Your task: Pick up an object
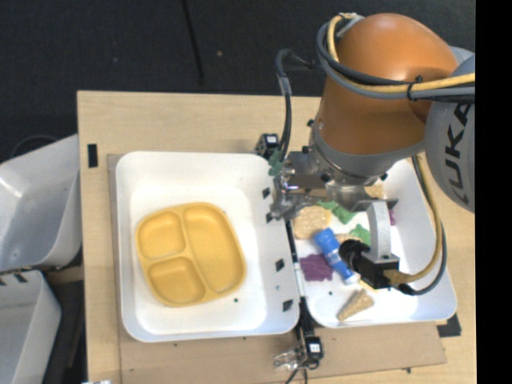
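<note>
Clutter is lying just beneath the pincer [346,214] in the right bin [436,294]: blue tube [334,254], purple piece [317,268], tan wedge [357,303], probably targets. Whether it is clenched, I cannot tell.

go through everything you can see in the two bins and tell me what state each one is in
yellow divided tray: flat in the left bin, right way up, compartments bare
blue tube: lying on its side in the right bin
purple grape bunch: lying beside the blue tube
tan wedge: lying near the right bin's front edge
gripper: low over the right bin, fingers hidden
</note>
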`<state>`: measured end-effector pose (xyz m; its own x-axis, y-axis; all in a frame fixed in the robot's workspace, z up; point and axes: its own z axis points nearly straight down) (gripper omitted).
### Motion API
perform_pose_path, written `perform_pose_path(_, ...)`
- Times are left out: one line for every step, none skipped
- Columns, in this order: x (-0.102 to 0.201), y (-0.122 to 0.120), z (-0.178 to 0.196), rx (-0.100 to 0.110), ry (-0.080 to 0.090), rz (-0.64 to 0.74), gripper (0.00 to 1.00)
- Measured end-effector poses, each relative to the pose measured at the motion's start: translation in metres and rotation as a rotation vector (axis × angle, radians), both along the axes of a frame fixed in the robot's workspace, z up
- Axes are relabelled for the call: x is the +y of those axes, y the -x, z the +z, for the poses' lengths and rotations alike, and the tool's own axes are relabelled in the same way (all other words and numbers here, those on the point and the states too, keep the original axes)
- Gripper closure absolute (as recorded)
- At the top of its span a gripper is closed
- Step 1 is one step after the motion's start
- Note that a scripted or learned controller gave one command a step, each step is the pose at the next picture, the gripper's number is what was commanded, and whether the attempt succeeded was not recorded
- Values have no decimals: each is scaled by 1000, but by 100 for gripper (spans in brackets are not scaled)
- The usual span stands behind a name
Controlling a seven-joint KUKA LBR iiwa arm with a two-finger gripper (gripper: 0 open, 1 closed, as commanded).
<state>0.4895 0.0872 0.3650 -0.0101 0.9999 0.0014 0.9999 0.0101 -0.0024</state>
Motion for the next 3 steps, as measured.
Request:
perform_pose_path(-39, -1, 125, -18, 1, -14, 100)
perform_pose_path(-74, 1, 1, 10, 4, -14, 100)
perform_pose_path(-56, -1, 6, -2, 2, -7, 100)
